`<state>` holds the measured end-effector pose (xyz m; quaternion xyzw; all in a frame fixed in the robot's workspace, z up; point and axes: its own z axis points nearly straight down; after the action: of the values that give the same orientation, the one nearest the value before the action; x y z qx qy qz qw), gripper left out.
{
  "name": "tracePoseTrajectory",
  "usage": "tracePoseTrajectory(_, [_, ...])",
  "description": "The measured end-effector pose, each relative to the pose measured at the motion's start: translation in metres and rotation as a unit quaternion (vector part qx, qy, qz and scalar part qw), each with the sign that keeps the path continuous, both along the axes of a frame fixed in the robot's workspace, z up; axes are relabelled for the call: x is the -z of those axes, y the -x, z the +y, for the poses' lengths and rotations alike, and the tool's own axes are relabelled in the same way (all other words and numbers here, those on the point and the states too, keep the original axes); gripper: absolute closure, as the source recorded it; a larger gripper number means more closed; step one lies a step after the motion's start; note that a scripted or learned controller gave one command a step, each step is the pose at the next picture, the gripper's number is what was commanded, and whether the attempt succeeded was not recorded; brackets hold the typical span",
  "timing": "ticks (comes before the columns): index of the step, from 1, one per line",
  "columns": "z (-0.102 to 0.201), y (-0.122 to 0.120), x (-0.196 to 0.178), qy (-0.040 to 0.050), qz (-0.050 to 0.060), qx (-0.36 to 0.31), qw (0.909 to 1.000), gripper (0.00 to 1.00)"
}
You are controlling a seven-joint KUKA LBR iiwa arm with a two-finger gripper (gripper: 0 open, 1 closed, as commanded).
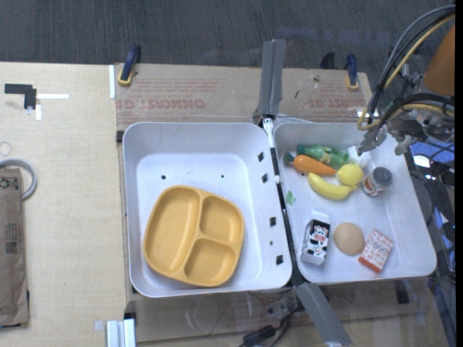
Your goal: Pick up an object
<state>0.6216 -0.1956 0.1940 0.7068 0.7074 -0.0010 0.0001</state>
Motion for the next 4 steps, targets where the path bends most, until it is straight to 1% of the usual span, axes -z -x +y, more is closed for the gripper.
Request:
tracePoseTrajectory(1, [0.03,0.022,0.061,0.0046,-0.013,-0.029,0.9995,0.0])
tracePoseTrajectory(2, [0.052,0.02,0.098,0.0014,-0.005,-0.027,0.9996,0.0])
tracePoseTrajectory(3, [0.071,0.038,0.102,-0.0001,0.0,-0.042,0.9991,0.0])
tracePoseTrajectory(4, [0.051,0.089,0.059,-0.0001,0.001,0.101,0.9949,0.0])
